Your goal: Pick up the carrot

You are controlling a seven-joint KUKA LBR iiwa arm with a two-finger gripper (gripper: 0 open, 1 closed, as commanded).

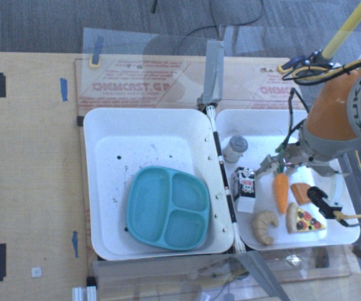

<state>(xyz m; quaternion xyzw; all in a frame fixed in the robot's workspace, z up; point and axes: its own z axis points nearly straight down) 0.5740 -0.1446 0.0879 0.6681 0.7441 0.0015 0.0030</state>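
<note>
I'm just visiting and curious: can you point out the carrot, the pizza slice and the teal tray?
carrot [281, 193]: camera view, middle of its orange body.
pizza slice [304, 219]: camera view, its topped face.
teal tray [149, 207]: camera view, floor of its large left compartment.

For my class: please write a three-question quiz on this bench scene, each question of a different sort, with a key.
1. True or false: the carrot lies in the left bin.
2. Which item lies nearest the carrot's lower end? A) croissant B) teal tray C) pizza slice
3. Fill in: the tool hangs over the ____ bin.

Key: 1 false; 2 C; 3 right.
</note>
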